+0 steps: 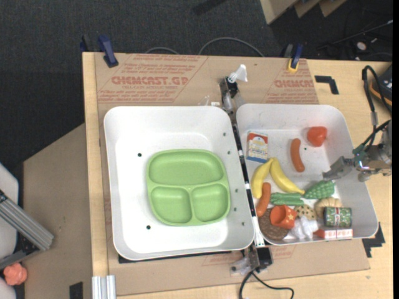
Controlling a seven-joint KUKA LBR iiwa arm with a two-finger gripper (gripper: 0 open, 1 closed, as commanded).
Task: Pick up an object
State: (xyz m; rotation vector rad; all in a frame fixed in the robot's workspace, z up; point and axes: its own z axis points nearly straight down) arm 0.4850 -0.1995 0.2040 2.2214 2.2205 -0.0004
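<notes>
Because the toy food sits packed together in the near half of the right bin [283, 114], the likeliest failure is a grasp that lands between pieces or nudges two at once. The gripper [341, 167] reaches in over that bin's right rim, low above the bare patch near its right wall, and whether it is parted or closed cannot be made out at this size; nothing can be seen in its hold. Closest to it lies a green pickle-like piece [320, 189], with a green can [337, 217] just nearer and the two bananas [274, 176] further left. A descent here could skid off the pickle's rounded top or push it against the can. Better-isolated targets stand further away: the red tomato [317, 135], the sausage [297, 155] and the small carton [257, 146], each with clear floor around it. Over in the left bin [124, 167] the green divided plate [187, 187] lies flat, offering little edge to pinch.
</notes>
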